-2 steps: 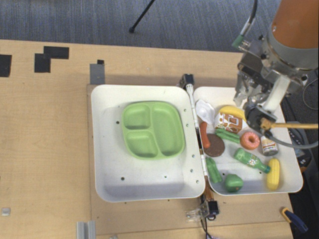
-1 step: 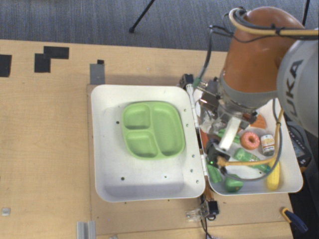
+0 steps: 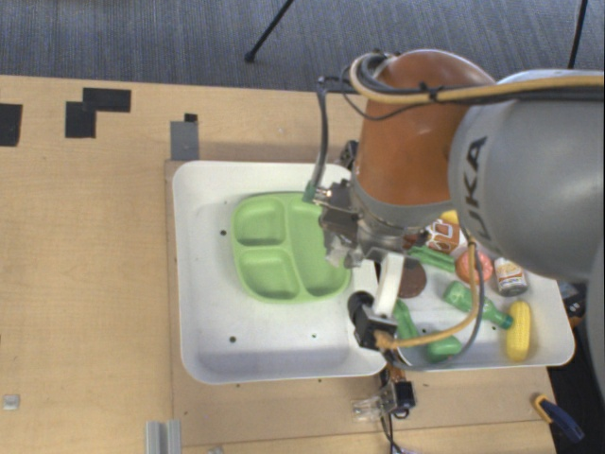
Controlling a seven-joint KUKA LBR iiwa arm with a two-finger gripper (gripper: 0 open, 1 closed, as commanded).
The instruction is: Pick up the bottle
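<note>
Arm is low over where the two bins meet, pincer (image 3: 342, 246) at the green tray's (image 3: 269, 249) right edge. Can't tell if it's open or closed. Bottle (image 3: 510, 277) sits in the right bin (image 3: 492, 357), just beyond a yellow toy (image 3: 518, 331), well right of the pincer.
</note>
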